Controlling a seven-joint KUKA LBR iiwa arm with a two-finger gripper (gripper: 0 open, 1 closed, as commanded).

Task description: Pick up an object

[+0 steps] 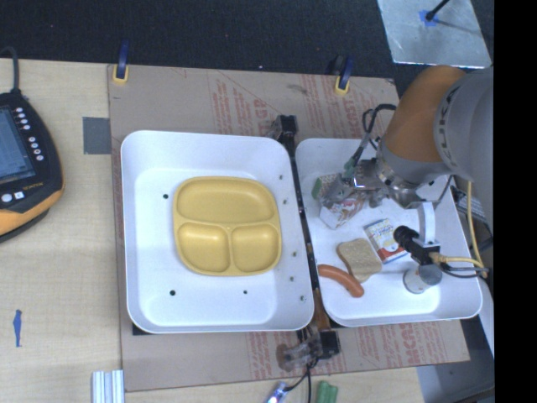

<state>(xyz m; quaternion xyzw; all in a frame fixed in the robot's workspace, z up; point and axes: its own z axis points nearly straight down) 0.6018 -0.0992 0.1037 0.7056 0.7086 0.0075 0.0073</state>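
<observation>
— Where is the claw (346, 185)?

— Low in the right bin (457, 313), towards its far left corner, with the grey arm coming down to it from the right. It is right over a crumpled white packet (337, 217), either touching its top or just above it; I cannot tell which.

— How wide is it?

— I cannot tell. Metal and packet run together at this slant, and nothing shows plainly as gripped.

— So nothing is picked up yet?

— Going by this view, no. The packet looks to be lying on the bin floor, not lifted. I take it for the chosen thing, since the claw is on it. What is left is the grasp itself, then the lift.

— What else lies close by?

— Nearer the camera, a slice of bread (360, 259), with a sausage (340, 279) just beside its lower left edge. To the right of the bread is a small red-and-white card (382, 238). All three are apart from the claw.

— And the other side?

— The left bin (143, 225) holds a yellow divided plate (226, 225), well away from the arm. Both bins sit on the worktop (59, 292), with a handheld controller (21, 162) at its left edge.
</observation>
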